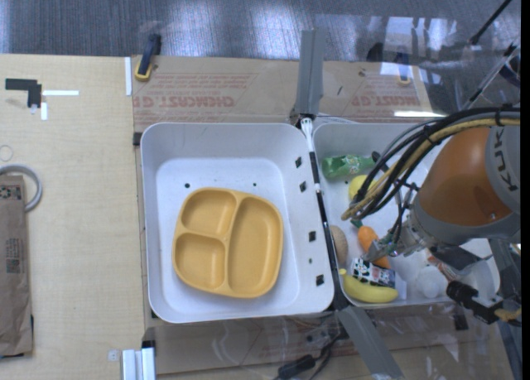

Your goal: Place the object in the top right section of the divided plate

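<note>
Orange wrist band (464, 180) over the right bin (331, 134): picking step.
The claw (383, 247) sits low among the toys; I cannot tell its state. The object, likely the carrot (367, 238) or banana (370, 290) at its 6 o'clock, is unlifted. Next: grip, raise, cross toward 9 o'clock to the smooth yellow divided plate (228, 242) in the left bin (157, 204).
</note>
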`<state>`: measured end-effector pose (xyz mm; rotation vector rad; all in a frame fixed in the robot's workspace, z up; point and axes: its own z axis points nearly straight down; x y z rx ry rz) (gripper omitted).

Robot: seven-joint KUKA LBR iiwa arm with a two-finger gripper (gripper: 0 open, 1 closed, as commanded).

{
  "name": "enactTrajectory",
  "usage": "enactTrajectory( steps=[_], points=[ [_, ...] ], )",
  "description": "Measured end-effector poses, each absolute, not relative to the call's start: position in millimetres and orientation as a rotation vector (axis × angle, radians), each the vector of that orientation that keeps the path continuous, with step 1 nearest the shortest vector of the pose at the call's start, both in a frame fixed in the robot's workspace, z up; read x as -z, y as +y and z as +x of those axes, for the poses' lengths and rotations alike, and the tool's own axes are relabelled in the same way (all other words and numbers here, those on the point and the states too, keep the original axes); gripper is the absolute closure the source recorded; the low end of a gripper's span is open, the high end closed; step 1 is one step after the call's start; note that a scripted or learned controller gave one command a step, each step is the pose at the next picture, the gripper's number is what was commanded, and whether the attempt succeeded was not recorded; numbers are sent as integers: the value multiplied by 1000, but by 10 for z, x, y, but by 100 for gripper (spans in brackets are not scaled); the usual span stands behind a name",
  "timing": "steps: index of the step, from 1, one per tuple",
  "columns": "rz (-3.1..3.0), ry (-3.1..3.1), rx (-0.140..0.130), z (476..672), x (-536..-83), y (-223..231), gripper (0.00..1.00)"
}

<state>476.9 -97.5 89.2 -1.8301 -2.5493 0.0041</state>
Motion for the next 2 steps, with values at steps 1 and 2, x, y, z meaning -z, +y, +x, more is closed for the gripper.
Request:
enactTrajectory(
  steps=[1, 2],
  points=[
    [-1830, -2550, -4, 4770, -893, -977, 0],
    [-1505, -2758, -2, 5698, -903, -1374, 0]
  ],
)
